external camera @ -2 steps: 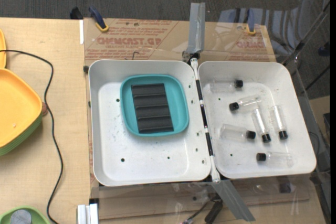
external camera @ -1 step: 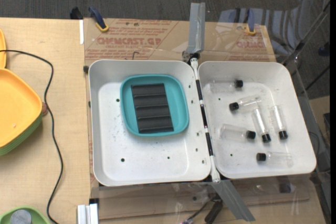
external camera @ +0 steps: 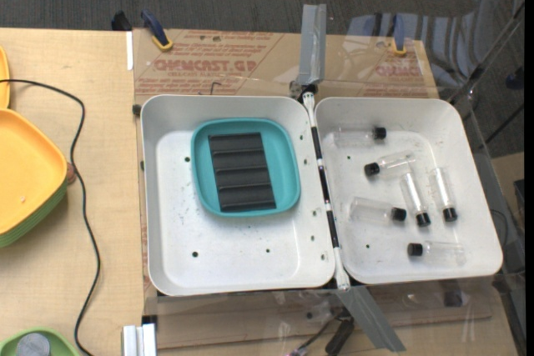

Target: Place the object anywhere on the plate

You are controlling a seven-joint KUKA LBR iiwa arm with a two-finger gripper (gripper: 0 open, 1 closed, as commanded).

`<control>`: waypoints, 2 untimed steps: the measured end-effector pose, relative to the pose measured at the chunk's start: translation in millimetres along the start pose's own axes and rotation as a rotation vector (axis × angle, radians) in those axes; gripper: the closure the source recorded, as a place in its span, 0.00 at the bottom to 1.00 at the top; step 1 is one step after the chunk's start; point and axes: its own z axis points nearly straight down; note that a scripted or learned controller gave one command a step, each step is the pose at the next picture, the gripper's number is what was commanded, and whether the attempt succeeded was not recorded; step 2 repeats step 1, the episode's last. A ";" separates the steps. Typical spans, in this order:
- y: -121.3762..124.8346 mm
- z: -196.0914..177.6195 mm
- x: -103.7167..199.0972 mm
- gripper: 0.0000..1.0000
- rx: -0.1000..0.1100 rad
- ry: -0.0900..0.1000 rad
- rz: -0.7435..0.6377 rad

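Red print on brown cardboard sheet (external camera: pixel 250 62) behind the bins, upside down from this angle. Biggest word at left reads approx "CHEMCAST GP", last letters a bit smeared. Smaller red lines above and below it, too fine to read. Same red print repeated at right end of sheet near blue-and-yellow clamp (external camera: pixel 399 46), partly under clear film, only "CHEMCAS…" guessable. No other legible txt, nos. or labels elsewhere.
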 end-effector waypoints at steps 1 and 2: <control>1.0 0.2 5.2 0.00 0.000 0.000 0.000; 1.0 0.2 5.2 0.00 0.000 0.000 0.000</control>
